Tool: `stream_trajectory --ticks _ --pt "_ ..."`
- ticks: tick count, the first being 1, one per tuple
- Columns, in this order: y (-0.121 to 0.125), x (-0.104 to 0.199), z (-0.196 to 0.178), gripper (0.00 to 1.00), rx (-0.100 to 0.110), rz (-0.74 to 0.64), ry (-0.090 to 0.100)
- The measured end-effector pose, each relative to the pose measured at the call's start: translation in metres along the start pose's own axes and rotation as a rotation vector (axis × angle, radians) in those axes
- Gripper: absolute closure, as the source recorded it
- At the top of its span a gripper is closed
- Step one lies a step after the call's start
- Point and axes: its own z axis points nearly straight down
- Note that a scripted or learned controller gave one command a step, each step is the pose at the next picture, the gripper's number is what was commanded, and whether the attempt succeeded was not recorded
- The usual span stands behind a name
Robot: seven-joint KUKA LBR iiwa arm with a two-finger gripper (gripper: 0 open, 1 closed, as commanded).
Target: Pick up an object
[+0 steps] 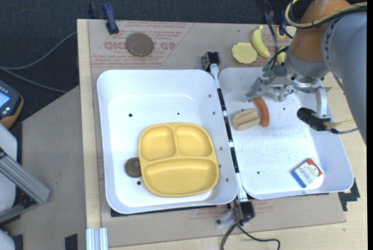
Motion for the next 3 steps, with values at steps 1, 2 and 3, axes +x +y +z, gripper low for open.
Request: stream_trajectory --ticks 1,2,3 --pt "0.004 0.004 -0.017 1.0 -0.011 -0.006 0.0" --pt "0.003 0.004 -0.017 0.0 -0.01 -0.006 -0.001" --pt "-0.04 -0.006 0.004 0.0 -0.001 -0.002 0.002"
